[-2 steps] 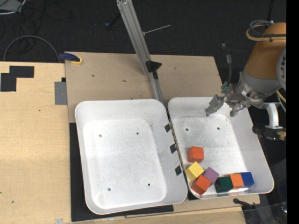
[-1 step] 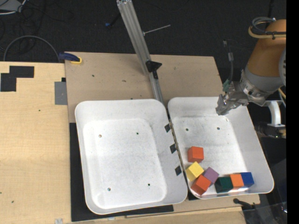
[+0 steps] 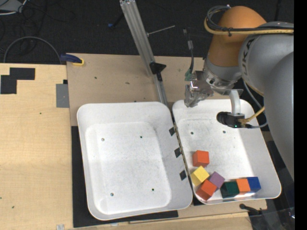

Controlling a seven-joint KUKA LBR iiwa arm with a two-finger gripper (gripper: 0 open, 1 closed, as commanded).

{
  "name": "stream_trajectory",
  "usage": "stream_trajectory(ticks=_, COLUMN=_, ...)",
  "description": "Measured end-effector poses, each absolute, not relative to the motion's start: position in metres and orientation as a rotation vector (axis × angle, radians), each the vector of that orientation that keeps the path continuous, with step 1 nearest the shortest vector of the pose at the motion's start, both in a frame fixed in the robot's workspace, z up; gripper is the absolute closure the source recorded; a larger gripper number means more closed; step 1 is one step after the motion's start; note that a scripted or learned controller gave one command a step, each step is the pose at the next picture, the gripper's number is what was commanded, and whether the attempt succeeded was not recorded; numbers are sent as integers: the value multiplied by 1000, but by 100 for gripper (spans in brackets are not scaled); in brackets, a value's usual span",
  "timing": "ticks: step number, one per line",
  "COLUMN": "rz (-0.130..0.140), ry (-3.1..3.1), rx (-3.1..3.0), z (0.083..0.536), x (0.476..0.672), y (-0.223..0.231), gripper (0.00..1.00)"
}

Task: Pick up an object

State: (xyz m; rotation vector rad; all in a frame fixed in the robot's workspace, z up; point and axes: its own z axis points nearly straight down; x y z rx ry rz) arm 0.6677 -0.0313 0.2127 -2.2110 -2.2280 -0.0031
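Camera view looks down on a light wood surface (image 3: 110, 80) with two shallow white bins side by side. Left bin (image 3: 91, 123) is on the left, right bin (image 3: 268, 176) next to it, and they meet along a seam with a few black clips.

All the blocks are bunched in the near part of the right bin. An orange block (image 3: 201, 157) sits a little apart, up toward the middle. Just below it is a yellow block (image 3: 200, 175), touching a purple block (image 3: 217, 179) and a red block (image 3: 207, 189). Along the near rim there's a row — dark green block (image 3: 230, 189), another orange block (image 3: 243, 185), then a blue block (image 3: 253, 183) — packed tight together.

The arm (image 3: 268, 61) comes in from the right, grey with the orange band (image 3: 235, 32) up top. The gripper (image 3: 192, 97) hangs over the far-left corner of the right bin, right by the rim and well apart from the blocks. Nothing visible between the jaws, but honestly can't tell if they're open or closed from this angle — it's a small metallic blur.

A slanted aluminium bar (image 3: 141, 37) runs down from the top toward the gap between the bins. Some cables lie on the dark floor behind, and a small blue and yellow clamp (image 3: 72, 59) sits at the surface's far edge.
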Motion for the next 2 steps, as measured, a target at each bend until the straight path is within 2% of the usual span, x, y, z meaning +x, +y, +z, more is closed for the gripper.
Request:
stream_trajectory(ticks=1, rz=6, ry=-2222, rx=-2209, z=215, x=567, y=54, gripper=100)
stream_trajectory(ticks=2, rz=-1, ry=-2223, rx=-2220, z=246, x=591, y=60, gripper=100)
